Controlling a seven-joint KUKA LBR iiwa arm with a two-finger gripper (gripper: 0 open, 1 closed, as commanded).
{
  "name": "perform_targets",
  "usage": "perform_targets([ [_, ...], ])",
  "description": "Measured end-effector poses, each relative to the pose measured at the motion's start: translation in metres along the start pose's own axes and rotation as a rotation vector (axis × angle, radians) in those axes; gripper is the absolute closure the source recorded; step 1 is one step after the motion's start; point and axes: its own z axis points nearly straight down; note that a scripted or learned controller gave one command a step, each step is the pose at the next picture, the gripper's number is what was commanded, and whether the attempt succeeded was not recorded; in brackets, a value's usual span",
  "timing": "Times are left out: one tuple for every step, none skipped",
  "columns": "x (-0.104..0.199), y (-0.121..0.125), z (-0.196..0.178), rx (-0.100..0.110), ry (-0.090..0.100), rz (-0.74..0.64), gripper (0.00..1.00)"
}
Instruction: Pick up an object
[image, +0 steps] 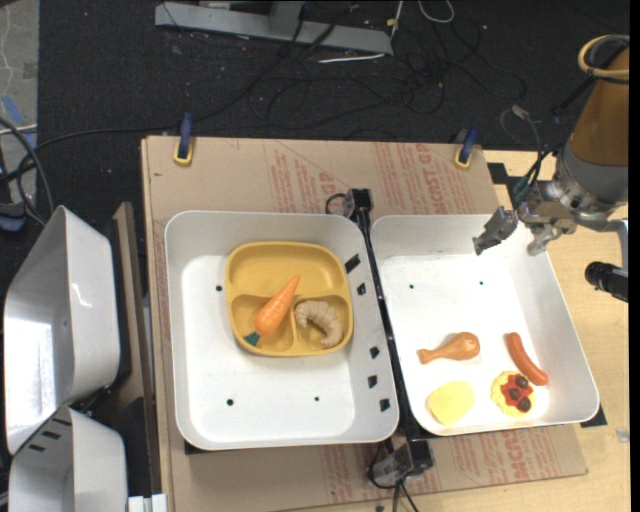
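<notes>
My gripper (518, 234) hangs open over the back right corner of the right bin (440, 270), with nothing between its fingers. Below it in that bin lie a toy chicken drumstick (451, 349), a red sausage (526, 359), a yellow round piece (450, 402) and a small pizza slice with dark toppings (516, 393). All of them rest near the bin's front, well apart from the gripper. The left bin (200, 400) holds a yellow divided plate (250, 265) bearing an orange carrot (277, 305) and a pale shrimp (320, 320).
The bins sit side by side on a cardboard sheet (420, 170) held by two yellow clamps at the back. White containers (55, 310) stand off the bench at the far left. Cables run over the dark floor behind.
</notes>
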Motion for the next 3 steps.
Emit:
perform_targets([
  [0.000,0.002,-0.007,-0.012,-0.002,-0.003,0.00],
  [0.008,0.000,0.055,-0.006,-0.001,-0.002,0.00],
  [0.000,0.001,0.115,-0.007,-0.001,0.000,0.00],
])
